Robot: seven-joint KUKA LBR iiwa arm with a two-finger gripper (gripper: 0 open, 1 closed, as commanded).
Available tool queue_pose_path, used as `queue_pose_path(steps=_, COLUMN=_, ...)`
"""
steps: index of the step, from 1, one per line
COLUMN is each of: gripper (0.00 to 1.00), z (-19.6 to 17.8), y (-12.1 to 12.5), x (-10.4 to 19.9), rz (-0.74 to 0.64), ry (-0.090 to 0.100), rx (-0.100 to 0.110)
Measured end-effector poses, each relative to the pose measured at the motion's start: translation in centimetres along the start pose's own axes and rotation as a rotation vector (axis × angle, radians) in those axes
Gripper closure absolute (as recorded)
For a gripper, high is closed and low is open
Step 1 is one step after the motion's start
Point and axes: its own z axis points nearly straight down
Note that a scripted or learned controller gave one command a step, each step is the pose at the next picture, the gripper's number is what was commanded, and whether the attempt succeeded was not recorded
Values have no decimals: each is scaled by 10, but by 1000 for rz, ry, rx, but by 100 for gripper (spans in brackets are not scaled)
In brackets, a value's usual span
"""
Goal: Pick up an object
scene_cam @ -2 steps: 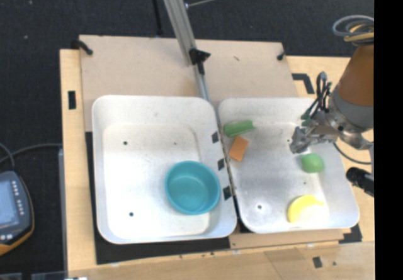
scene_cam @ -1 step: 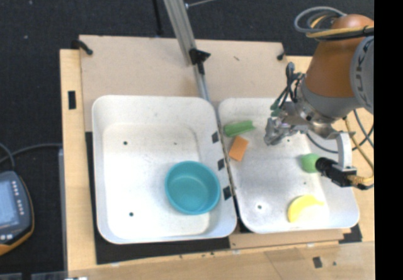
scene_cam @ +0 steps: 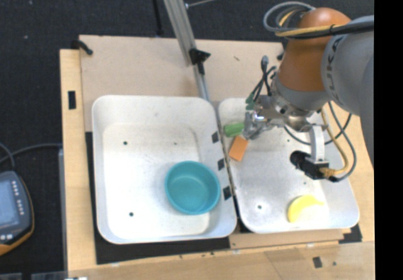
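Now orange block (scene_cam: pixel 237 148) tilted, long axis running upper-right to lower-left.

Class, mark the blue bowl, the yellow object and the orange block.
Blue bowl (scene_cam: pixel 192 187), camera view, inner floor.
Yellow object (scene_cam: pixel 303 208), camera view, its middle.
Orange block (scene_cam: pixel 238 148), camera view, top face.

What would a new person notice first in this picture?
First, the big grey and orange arm reaching in from the right over the right bin. Next, the blue bowl in the left bin, near its front right corner. A yellow object lies at the right bin's front.
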Motion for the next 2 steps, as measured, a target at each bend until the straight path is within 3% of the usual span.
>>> queue_pose_path(steps=2, gripper=100, z=-20, y=27, x=102, rz=-2, ry=2, rx=0)
